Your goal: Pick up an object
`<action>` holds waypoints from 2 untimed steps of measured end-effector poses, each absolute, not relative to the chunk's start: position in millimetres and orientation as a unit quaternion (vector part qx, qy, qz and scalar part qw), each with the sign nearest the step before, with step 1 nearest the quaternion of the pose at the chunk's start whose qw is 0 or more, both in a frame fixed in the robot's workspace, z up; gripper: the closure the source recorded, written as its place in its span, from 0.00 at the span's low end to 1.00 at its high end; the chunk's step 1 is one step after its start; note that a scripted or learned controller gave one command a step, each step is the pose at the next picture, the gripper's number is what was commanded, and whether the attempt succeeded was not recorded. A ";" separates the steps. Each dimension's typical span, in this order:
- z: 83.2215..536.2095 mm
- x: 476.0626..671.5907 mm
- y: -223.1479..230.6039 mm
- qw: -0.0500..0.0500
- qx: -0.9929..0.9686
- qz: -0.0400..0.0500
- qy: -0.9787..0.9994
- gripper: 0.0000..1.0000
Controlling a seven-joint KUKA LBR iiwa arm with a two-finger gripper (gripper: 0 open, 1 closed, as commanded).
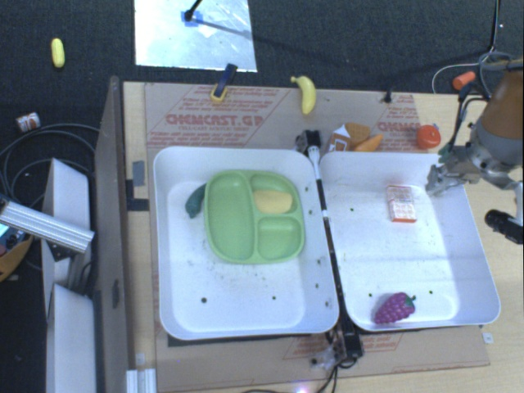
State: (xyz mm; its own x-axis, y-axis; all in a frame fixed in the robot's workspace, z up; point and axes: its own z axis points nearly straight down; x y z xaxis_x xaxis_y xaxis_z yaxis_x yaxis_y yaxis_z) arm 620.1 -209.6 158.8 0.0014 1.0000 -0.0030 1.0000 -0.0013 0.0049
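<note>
In the right bin (458,252) a small orange-and-white packet (401,203) lies near the back, and a purple bunch of grapes (395,307) rests at the front edge. My gripper (440,180) hangs over the right bin's back right part, just to the right of the packet, with nothing seen between its fingers. The left bin (180,301) holds a green divided plate (252,217) with a yellow item (273,200) in its upper compartment. A dark green object (195,201) lies beside the plate's left rim.
Behind the bins on the cardboard lie a yellow banana (306,93), an orange carrot-like toy (361,138) and a red-orange round toy (427,137). A clamp (222,84) sits at the board's back edge. Cables and a white box stand left of the bench.
</note>
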 end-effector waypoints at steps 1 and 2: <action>187.9 605.0 -170.2 0.001 0.705 0.001 0.709 1.00; 193.6 635.9 -178.4 0.003 0.705 0.002 0.709 1.00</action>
